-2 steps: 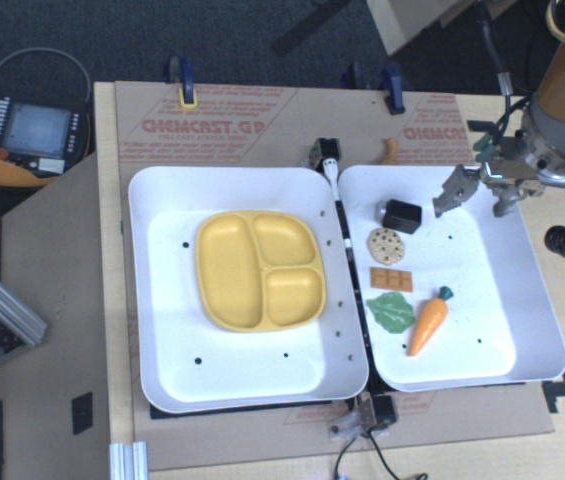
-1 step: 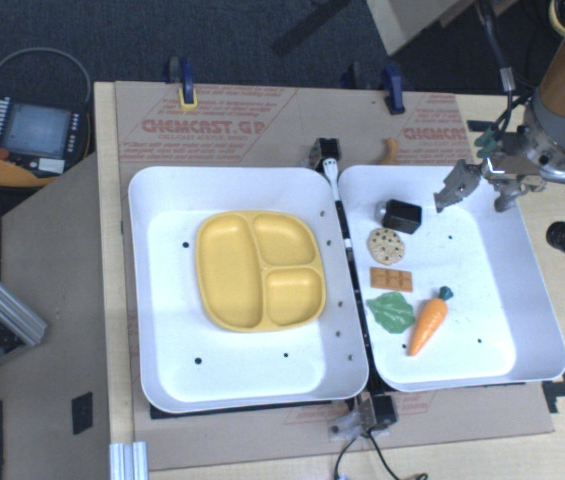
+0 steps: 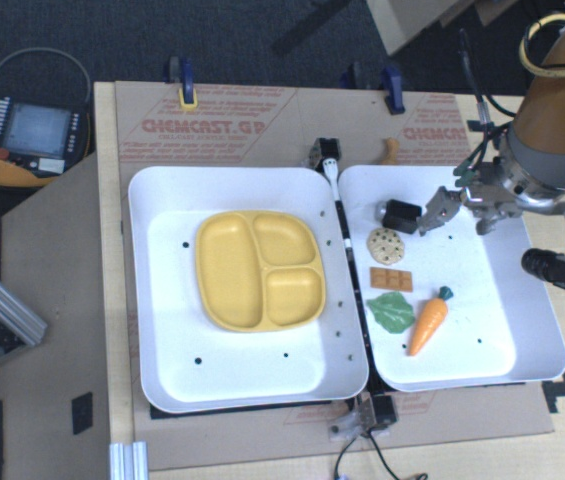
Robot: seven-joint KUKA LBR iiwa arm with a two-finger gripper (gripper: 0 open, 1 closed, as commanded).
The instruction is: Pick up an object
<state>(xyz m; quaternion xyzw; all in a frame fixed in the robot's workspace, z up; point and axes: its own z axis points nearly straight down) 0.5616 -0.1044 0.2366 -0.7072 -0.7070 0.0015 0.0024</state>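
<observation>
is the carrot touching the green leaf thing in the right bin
Touching. The camera view shows the toy carrot lying tilted with its left edge against the right edge of the green leaf, no white bin floor visible between them.

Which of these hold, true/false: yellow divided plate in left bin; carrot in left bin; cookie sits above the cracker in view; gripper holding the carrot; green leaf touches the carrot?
1. The yellow divided plate lies in the left bin. True.
2. The toy carrot lies in the left bin. False: it is in the right bin.
3. The cookie sits above the brown cracker in the view. True.
4. The gripper holds the carrot. False: the carrot lies on the bin floor, apart from it.
5. The green leaf lies beside the carrot, on its left. True.
</observation>
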